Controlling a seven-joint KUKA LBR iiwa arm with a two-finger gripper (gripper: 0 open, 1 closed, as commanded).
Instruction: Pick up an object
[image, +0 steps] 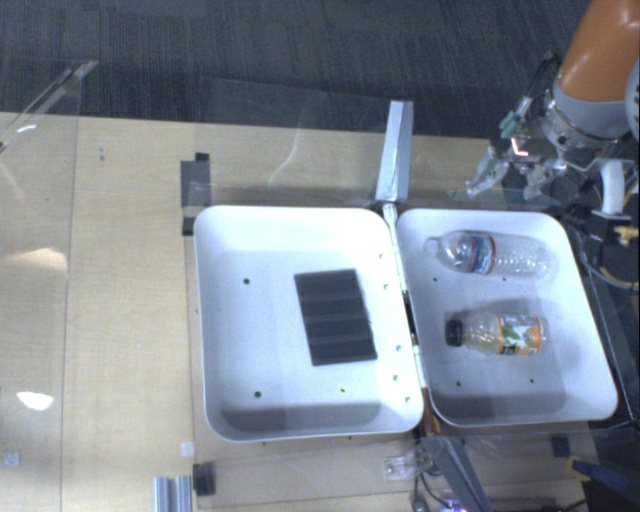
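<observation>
In the right bin (590, 385) lie two plastic bottles on their sides. The far one is a clear bottle with a blue label (490, 253). The near one is a bottle of yellow drink with a black cap (497, 334). A black ribbed rectangular pad (335, 316) lies flat in the middle of the left bin (230, 400). My gripper (508, 182) hangs above the bench just beyond the right bin's far rim, its fingers spread open with nothing between them. It is apart from both bottles.
A grey upright post (394, 150) stands behind the seam between the bins. Cables and dark hardware (610, 240) crowd the right side by the arm. A clear plastic sheet (60, 250) covers the wooden bench on the left.
</observation>
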